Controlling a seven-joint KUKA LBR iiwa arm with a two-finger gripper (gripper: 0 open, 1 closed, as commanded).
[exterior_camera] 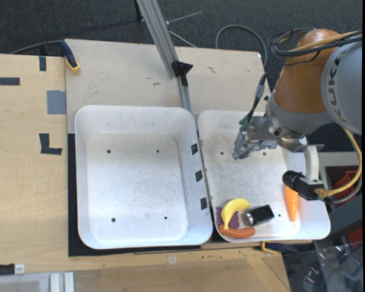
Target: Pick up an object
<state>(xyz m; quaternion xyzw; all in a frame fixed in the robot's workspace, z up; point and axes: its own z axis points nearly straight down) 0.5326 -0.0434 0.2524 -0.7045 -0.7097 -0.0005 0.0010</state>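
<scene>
Arm: grey KUKA arm (328,84) with an orange band, reaching in from the right over the right bin (231,132).
Gripper: gripper (242,151) hangs over the middle of the right bin, pointing down; whether the claw is open or closed cannot be told, and nothing shows in it.
Banana: yellow toy banana (233,208) near the right bin's front edge, left side.
Black block: small black block (260,215) just beside the banana, on its right.
Red piece: red-orange sausage shape (237,231) at the front rim, under the banana.
Carrot: orange toy carrot (291,203) near the bin's right edge.
Left bin: left bin (97,163) stands beside the right bin, rims touching.
</scene>
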